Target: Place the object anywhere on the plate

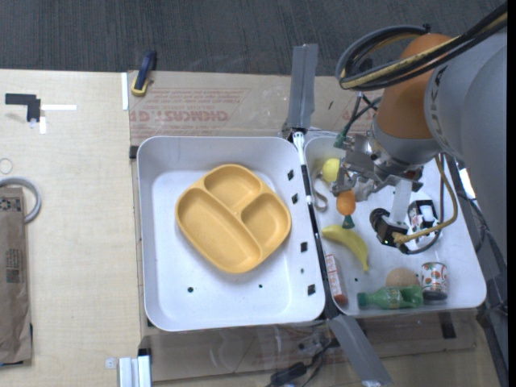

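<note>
A yellow plate with three compartments lies in the left bin, nothing on it. My gripper hangs over the upper left part of the right bin. Directly beneath its tip is a small orange object, and whether it is held cannot be told. A yellow lemon sits just left of the gripper. A banana lies below the orange object.
In the right bin's near end lie a green bottle, a small printed can, a tan round piece and a red packet. A raised divider separates the bins.
</note>
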{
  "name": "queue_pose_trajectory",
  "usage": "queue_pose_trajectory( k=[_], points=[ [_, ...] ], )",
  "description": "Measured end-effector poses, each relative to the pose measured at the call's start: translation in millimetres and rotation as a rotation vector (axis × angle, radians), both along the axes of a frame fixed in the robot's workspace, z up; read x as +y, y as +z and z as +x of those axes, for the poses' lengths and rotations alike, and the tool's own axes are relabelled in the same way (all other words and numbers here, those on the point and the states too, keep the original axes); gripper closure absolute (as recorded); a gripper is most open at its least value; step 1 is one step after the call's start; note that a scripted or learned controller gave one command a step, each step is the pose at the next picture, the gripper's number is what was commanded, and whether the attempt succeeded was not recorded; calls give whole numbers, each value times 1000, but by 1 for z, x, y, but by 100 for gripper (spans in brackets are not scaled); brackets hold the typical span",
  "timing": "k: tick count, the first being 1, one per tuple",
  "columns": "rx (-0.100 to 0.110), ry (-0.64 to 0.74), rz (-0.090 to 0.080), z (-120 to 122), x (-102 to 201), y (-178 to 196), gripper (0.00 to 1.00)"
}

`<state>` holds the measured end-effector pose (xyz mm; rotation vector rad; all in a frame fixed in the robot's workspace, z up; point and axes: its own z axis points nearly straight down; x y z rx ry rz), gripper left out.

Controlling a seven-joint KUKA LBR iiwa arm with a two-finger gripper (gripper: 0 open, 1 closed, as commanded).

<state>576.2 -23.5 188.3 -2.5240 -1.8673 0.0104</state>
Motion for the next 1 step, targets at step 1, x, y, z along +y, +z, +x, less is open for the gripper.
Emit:
queue_pose_trajectory(
  k=[1],
  points=[
    [1,-39,0,-20,40,0,100]
  ],
)
